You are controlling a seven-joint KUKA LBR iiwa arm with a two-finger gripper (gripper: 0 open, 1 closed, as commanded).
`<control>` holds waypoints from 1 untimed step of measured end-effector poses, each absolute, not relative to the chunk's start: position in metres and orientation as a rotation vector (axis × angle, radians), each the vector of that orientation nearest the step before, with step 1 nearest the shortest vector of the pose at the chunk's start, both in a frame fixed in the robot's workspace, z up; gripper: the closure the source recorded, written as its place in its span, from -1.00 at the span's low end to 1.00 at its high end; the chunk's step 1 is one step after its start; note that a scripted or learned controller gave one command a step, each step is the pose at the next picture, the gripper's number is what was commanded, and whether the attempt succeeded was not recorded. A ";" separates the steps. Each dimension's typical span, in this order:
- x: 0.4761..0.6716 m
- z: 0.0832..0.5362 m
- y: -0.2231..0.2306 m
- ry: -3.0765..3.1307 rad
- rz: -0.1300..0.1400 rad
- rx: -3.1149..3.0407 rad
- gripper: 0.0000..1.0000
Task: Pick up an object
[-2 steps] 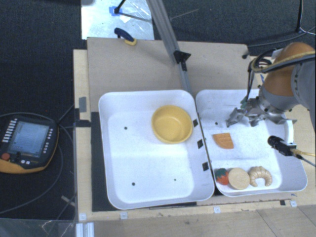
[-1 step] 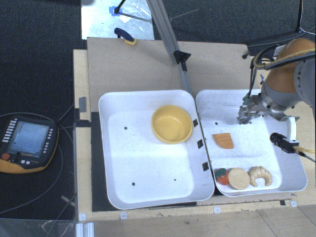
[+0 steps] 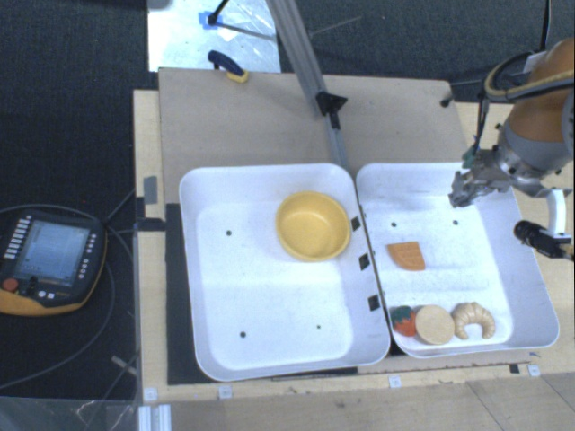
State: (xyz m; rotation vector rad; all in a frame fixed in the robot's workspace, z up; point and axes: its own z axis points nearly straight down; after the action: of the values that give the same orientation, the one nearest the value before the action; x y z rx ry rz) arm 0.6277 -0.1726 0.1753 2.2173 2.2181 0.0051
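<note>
The hand (image 3: 463, 193) hovers over the far corner of the right bin (image 3: 530, 281); whether it is released or clenched I cannot tell. Nearer in that bin lie an orange wedge (image 3: 407, 256), a round biscuit (image 3: 434, 324) and a croissant (image 3: 473, 320). A yellow bowl (image 3: 313, 226) sits in the left bin (image 3: 216, 277).

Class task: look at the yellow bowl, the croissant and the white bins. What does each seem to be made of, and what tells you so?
Bowl: probably plastic; even yellow, smooth, matte.
Croissant: likely a plastic or rubber toy; uniform tan with moulded ridges.
Bins: seemingly moulded plastic; thin white walls, rounded corners, slight sheen.
</note>
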 end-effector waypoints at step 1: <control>0.630 0.238 -0.176 2.218 0.006 2.217 1.00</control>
State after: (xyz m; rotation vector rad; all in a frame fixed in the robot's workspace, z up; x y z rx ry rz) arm 0.6304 -0.1761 0.2385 2.2168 2.2181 0.0056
